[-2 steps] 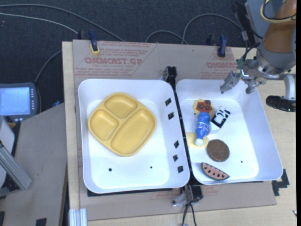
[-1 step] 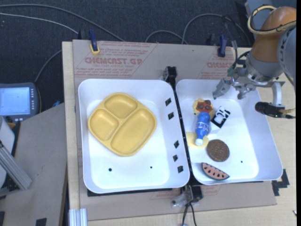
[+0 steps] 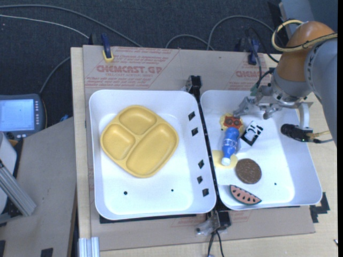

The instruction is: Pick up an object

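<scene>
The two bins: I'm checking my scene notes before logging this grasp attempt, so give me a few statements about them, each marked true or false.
1. The yellow divided plate lies in the left bin. True.
2. The blue bottle lies in the left bin. False: it lies in the right bin, near the divider.
3. The watermelon slice lies near the right bin's front edge. True.
4. The brown round cookie rests on the yellow plate. False: it is in the right bin, between bottle and watermelon slice.
5. The claw is over the left bin. False: it is over the right bin's back part.
</scene>
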Action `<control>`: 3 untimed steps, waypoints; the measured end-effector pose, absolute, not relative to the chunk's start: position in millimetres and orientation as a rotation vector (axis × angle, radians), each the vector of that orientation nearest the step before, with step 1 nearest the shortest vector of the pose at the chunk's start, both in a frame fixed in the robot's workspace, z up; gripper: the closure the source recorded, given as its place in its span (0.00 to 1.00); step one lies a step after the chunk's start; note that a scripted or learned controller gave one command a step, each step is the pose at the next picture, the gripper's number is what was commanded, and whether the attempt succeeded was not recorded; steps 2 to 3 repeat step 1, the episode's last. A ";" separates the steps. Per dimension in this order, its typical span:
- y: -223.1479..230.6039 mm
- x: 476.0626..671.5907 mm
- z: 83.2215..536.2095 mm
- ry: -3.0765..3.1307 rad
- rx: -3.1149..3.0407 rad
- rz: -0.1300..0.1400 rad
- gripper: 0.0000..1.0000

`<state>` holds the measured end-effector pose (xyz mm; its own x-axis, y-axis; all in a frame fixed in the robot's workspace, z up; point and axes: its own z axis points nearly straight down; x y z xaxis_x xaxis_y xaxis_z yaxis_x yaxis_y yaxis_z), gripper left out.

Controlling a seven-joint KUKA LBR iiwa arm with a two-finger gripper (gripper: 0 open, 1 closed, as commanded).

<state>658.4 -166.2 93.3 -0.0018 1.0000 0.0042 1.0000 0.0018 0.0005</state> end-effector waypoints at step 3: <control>-165.9 661.6 110.3 -2.230 -2.221 -0.015 1.00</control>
